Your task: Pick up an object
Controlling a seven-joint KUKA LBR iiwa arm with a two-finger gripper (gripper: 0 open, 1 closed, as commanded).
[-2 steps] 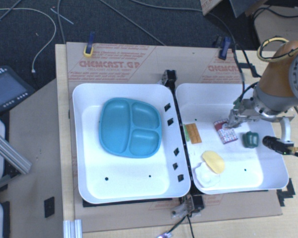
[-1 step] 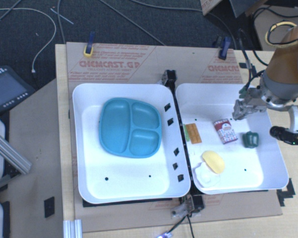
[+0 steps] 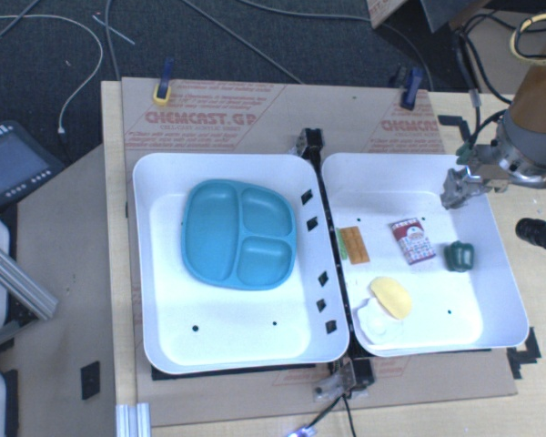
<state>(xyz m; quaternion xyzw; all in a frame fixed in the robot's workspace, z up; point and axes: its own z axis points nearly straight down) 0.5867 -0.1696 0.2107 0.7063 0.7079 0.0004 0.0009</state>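
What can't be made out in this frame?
- Gripper, camera view: small and blurred, so its open or shut state is unclear.
- Red packet: print too small to read.
- Green object: too small to identify.
- Arm: cut off by the right edge.

Right bin contents, all lying flat and apart: orange rectangular block (image 3: 353, 245) near the left wall, small red-and-white packet (image 3: 412, 241) mid-bin, dark green rounded item (image 3: 460, 257) to its right, yellow oval piece (image 3: 391, 297) resting on a white lump (image 3: 373, 324).
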